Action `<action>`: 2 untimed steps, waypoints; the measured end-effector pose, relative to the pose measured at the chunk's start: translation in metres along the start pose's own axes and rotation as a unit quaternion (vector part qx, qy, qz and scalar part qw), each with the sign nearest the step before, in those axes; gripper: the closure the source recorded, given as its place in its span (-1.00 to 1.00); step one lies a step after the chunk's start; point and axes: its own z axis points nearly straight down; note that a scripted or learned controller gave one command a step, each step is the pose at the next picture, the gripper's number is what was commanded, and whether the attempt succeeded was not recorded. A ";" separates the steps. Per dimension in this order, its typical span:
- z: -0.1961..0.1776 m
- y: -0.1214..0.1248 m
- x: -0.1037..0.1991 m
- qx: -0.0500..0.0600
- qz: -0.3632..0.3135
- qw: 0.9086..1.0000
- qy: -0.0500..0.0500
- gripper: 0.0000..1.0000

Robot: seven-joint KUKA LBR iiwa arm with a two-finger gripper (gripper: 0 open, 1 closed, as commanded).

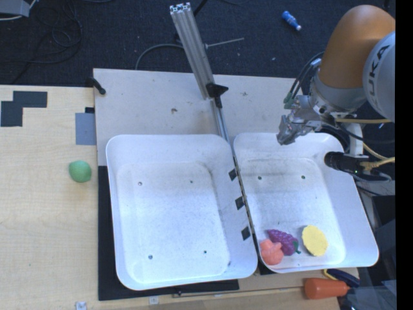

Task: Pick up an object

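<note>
In the right bin (335, 192), three small objects lie near the front edge: an orange piece (271, 252), a purple bunch of grapes (282, 239) and a yellow round piece (315, 240). My gripper (288, 135) hangs over the bin's back rim, far behind those objects. Nothing shows between its fingers.
The left bin (171, 208) sits beside the right one, with a divider of black clips (237, 186) between them. A green ball (80, 171) lies on the wooden bench at left. An orange object (326, 288) lies in front of the right bin. A metal rail (197, 50) slants behind.
</note>
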 end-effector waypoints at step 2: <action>0.008 -0.024 0.098 0.000 0.000 1.000 0.000 1.00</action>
